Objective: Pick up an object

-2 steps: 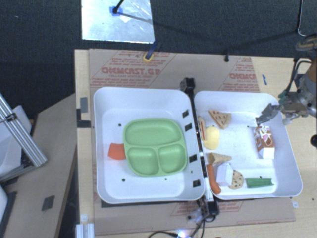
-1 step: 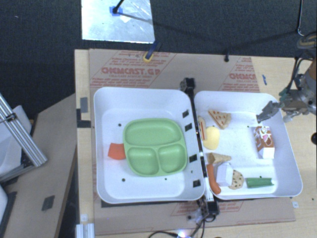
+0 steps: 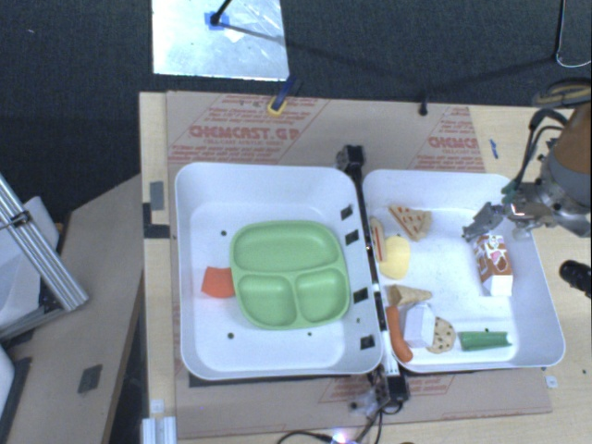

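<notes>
2 shallow white bins sit side by side on a tan tabletop (image 3: 111, 248), seen from above at a slant. Going left to right, the left bin (image 3: 199, 202) holds a small orange piece (image 3: 218, 283) lying just beside a green divided plate (image 3: 287, 274) with 3 compartments, all of them bare. The right bin (image 3: 532, 294) holds a scatter of toy food: along its left wall a hot dog (image 3: 376, 237), a yellow lemon-like piece (image 3: 396, 256) and an orange carrot-like stick (image 3: 398, 333); then a tan wedge (image 3: 411, 220) near the top, another tan wedge (image 3: 408, 296) lower down, a white block (image 3: 418, 323) touching a chocolate-chip cookie (image 3: 442, 335), a green stick (image 3: 484, 339) near the bottom edge, and a brown and white carton (image 3: 495, 265) toward the right. The tool (image 3: 487, 222) reaches in from the right on a grey arm and hangs over the right bin, just above the top end of the carton; its fingers look spread apart with nothing between them. The carton seems the likely thing to pick up. To do this well, the tool should probably centre over the carton's narrow width, line its fingers across the long sides, descend straight, and close only once both fingers flank the body, since the carton lies apart from its neighbours and could slide on the smooth bin floor.
</notes>
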Controlling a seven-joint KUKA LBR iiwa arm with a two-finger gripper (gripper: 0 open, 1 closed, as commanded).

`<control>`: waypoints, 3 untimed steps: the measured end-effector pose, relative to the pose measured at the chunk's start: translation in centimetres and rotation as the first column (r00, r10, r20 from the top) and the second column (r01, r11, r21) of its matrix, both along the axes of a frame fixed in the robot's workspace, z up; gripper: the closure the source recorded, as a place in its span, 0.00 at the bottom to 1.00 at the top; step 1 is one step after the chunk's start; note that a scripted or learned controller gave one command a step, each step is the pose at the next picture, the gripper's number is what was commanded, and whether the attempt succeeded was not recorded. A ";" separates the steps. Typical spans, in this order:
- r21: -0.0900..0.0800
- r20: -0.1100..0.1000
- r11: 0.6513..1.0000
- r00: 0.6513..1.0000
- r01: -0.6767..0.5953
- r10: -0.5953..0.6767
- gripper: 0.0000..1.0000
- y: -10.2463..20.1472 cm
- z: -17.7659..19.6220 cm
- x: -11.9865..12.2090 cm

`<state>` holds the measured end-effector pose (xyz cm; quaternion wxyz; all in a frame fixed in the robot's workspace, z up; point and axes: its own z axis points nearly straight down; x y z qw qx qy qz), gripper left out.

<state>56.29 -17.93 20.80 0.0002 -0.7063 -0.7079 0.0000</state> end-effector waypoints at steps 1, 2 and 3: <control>0.000 -0.002 1.000 1.000 0.001 -0.001 0.00 -1.0 -5.0 0.2; -0.003 0.005 1.000 1.000 0.001 -0.001 0.00 -1.1 -8.9 0.2; -0.010 0.020 1.000 1.000 0.003 -0.002 0.00 -1.4 -9.7 0.7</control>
